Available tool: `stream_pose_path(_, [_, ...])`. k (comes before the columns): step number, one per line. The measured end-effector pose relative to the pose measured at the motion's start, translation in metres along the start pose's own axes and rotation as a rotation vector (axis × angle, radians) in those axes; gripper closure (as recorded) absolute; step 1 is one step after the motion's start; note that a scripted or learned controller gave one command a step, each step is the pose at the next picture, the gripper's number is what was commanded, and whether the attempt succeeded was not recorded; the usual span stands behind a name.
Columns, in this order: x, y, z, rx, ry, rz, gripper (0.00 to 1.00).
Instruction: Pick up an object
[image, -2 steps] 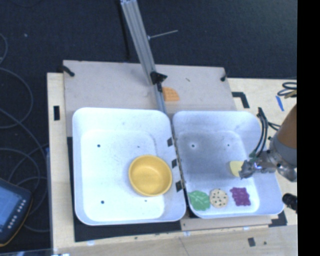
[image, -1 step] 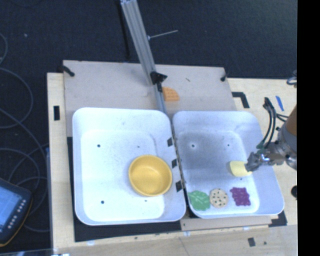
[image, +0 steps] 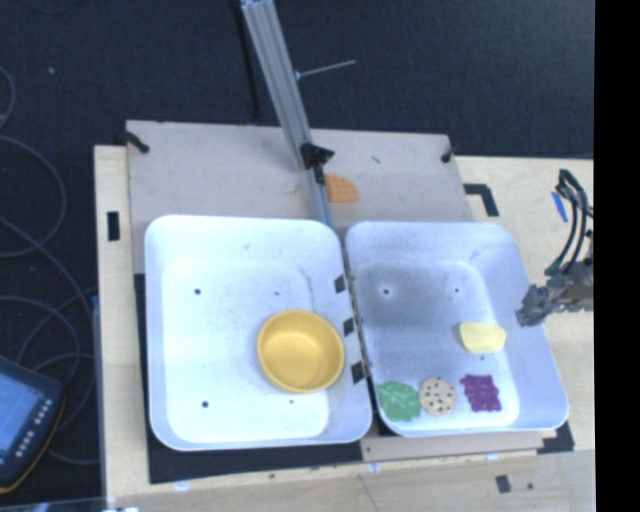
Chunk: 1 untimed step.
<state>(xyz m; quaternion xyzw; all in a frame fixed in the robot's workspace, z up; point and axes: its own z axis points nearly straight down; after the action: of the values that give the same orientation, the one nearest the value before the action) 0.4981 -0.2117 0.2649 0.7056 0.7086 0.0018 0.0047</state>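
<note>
The right bin (image: 500, 250) holds a pale yellow lump (image: 482, 336), a green leafy piece (image: 399, 400), a round speckled cookie (image: 437, 396) and a purple cluster (image: 482, 392), the last three in a row along its near edge. A yellow bowl (image: 299, 350) sits in the left bin (image: 190, 250), near its right side. My gripper (image: 532, 308) hangs at the right bin's right rim, just right of the yellow lump and apart from it. Nothing shows between its tips.
A slanted metal rail (image: 285, 100) runs from the top down to the gap between the bins. A small orange object (image: 340, 189) lies on the board behind the bins. Cables (image: 570, 215) hang at the right. A tablet (image: 20, 420) lies at the lower left.
</note>
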Motion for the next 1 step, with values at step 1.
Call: stream_pose_path(1, [0.0400,0.0323,0.0037,0.006,0.004,-0.004,1.00])
